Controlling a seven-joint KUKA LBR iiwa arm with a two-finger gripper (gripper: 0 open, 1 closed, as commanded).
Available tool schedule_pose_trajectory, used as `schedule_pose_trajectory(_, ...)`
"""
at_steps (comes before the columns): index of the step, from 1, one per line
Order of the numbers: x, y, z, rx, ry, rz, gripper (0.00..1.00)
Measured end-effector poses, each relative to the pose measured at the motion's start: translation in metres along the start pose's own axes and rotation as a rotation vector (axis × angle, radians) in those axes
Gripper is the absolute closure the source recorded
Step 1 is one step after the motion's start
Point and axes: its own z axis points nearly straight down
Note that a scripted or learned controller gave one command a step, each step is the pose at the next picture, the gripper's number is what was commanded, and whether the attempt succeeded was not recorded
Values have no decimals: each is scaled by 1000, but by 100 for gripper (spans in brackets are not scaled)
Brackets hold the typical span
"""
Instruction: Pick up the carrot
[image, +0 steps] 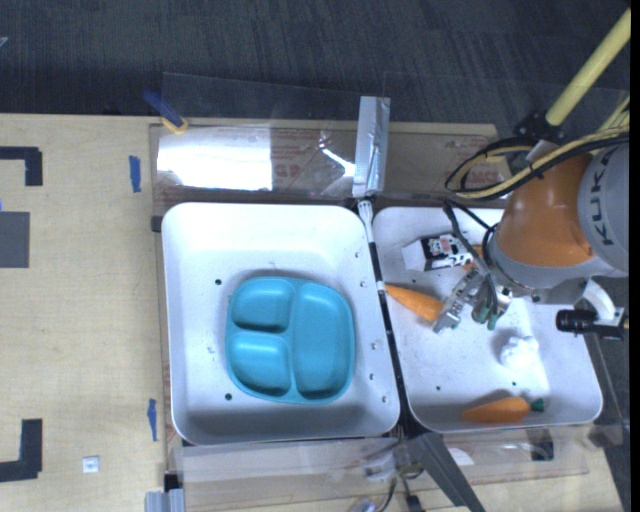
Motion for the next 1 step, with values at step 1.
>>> schedule_pose_trajectory(1, 15, 59, -86, 6, 8, 362, 100)
